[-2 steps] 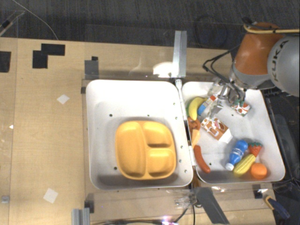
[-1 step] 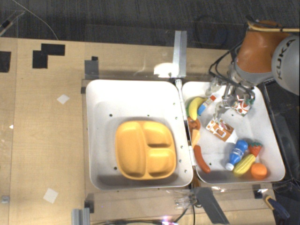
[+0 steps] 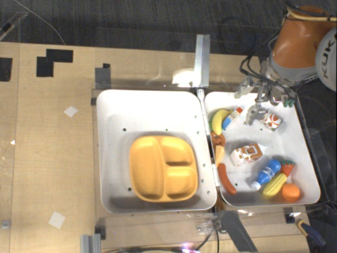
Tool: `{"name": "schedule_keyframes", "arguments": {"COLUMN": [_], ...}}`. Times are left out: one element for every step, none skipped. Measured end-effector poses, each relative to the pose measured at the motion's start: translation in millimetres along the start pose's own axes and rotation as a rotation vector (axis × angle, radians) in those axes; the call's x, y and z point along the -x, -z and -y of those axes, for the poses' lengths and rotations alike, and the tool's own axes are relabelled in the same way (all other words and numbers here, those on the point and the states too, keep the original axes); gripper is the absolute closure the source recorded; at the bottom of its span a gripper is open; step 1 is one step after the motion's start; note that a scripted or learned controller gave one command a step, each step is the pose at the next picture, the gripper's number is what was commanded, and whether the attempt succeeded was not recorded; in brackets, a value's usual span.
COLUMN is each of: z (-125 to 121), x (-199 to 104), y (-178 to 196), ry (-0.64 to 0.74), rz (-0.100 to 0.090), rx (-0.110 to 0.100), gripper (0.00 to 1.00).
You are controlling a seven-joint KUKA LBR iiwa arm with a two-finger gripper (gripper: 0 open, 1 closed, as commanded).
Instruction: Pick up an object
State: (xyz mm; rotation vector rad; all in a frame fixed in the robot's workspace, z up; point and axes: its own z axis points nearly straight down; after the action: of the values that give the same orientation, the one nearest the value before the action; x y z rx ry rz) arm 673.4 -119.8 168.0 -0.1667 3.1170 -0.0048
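The right bin [image 3: 305, 141] holds several toy foods. A green-yellow banana [image 3: 217, 120] and a small blue bottle [image 3: 231, 118] lie at its far left, and a small orange-and-white carton [image 3: 272, 121] lies at the far right. A brown-and-white carton [image 3: 247, 154] lies mid-bin. A red sausage [image 3: 227, 178], a blue bottle [image 3: 266, 173], a yellow banana [image 3: 275, 185] and an orange [image 3: 290, 192] lie along the near side. My gripper [image 3: 257, 113] hangs over the bin's far part, between the small blue bottle and the small carton. It is open and holds nothing.
The left bin [image 3: 113, 141] holds a yellow divided plate [image 3: 163, 167]. A metal post [image 3: 202, 62] stands behind the wall between the bins. Cables hang by the wrist [image 3: 253, 67]. Small brown and orange pieces [image 3: 218, 146] lie along the right bin's left wall.
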Motion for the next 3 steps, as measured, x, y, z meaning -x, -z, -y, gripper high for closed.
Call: {"name": "schedule_keyframes", "arguments": {"z": [-30.1, -37.0, -37.0], "x": [-2.1, -7.7, -7.7], "y": [-71.2, -78.6, -78.6], "ry": [-0.175, -0.443, -0.443], "rz": [-0.02, -0.028, -0.027], "rx": [0.003, 0.003, 0.003], "gripper": [0.0, 0.0, 0.0]}}
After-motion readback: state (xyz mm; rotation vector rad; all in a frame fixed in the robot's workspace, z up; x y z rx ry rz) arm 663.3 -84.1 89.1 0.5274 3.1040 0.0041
